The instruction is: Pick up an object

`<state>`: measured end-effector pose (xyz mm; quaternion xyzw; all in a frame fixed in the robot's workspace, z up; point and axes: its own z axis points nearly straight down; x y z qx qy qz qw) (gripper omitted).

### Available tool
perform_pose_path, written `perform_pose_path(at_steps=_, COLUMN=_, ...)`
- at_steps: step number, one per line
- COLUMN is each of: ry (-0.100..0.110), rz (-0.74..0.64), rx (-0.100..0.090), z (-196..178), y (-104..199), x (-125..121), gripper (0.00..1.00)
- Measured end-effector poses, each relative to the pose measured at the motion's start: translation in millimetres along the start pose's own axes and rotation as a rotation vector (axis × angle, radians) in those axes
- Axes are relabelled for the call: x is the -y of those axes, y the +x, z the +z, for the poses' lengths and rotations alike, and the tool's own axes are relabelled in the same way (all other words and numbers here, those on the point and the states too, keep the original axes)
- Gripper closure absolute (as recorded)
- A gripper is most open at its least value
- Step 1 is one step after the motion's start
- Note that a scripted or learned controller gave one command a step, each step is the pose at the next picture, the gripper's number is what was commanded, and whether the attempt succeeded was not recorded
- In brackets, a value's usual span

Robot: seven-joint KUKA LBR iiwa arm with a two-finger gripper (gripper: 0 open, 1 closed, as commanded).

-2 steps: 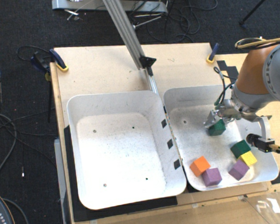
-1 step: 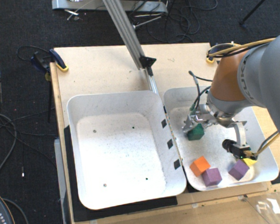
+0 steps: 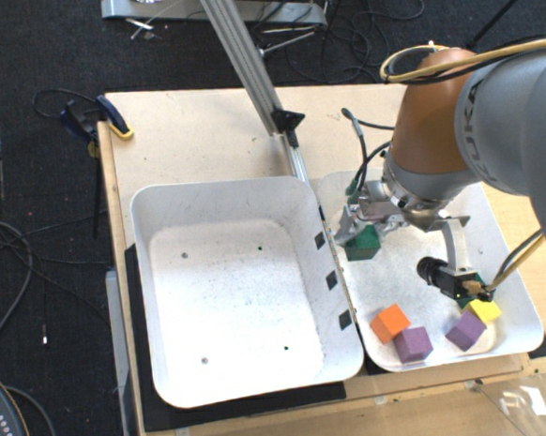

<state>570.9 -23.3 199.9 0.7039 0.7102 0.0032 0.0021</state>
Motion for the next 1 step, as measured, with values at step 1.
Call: perform_pose_path(at_steps=1, ry=0.014, rz=0.0, rx=-0.002, z=5.0, y=63.1, x=64.8, gripper=1.0)
